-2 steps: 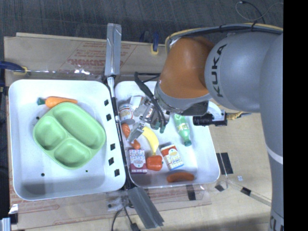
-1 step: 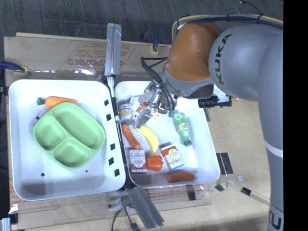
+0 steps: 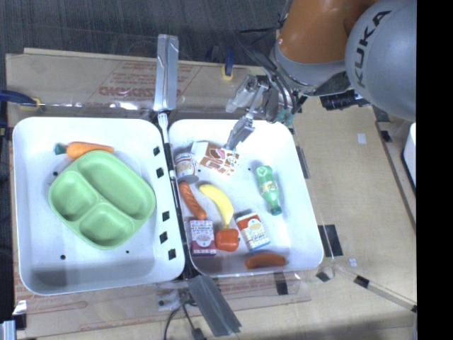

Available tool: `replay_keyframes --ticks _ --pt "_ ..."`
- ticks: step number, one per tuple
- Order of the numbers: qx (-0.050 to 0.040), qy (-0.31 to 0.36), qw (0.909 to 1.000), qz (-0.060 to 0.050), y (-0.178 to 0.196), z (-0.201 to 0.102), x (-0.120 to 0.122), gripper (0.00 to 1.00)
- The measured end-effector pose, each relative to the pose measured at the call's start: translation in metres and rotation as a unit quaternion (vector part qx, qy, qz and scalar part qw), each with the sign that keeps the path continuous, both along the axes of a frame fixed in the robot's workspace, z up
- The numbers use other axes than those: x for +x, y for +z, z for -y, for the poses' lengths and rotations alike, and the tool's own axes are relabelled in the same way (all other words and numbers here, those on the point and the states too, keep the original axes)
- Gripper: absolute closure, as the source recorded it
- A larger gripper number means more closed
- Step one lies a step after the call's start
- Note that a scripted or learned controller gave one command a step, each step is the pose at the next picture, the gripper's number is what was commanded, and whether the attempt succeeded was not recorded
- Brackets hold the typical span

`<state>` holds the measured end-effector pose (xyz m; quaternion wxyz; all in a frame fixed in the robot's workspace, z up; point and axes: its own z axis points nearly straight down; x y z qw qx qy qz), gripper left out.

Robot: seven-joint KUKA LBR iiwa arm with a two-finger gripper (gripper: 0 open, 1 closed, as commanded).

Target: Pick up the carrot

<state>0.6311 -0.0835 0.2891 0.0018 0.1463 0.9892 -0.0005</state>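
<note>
The carrot (image 3: 86, 148), orange with a green stub at its left end, lies in the left bin (image 3: 28, 190) near the back wall. It touches the far rim of a green divided plate (image 3: 102, 197). My gripper (image 3: 234, 122) hangs over the back edge of the right bin (image 3: 304, 211), well to the right of the carrot. Its fingers (image 3: 239, 134) are spread open with nothing between them, and the lower one points down at a snack packet (image 3: 218, 158).
The right bin holds a small can (image 3: 185, 164), a green bottle (image 3: 267, 188), a banana (image 3: 218, 202), an orange sausage (image 3: 192, 200), a red box (image 3: 202, 236), a red pepper (image 3: 227, 239), a tin (image 3: 253, 231) and a red sausage (image 3: 265, 261). A metal divider (image 3: 166, 76) runs between the bins.
</note>
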Motion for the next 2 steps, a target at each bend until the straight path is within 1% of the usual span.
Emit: replay_keyframes --ticks 1,2 --pt "0.0005 0.063 0.9980 -0.002 -0.098 -0.035 -0.049 0.00" --pt "0.0000 0.064 0.9980 -0.001 -0.088 -0.034 -0.048 1.00"
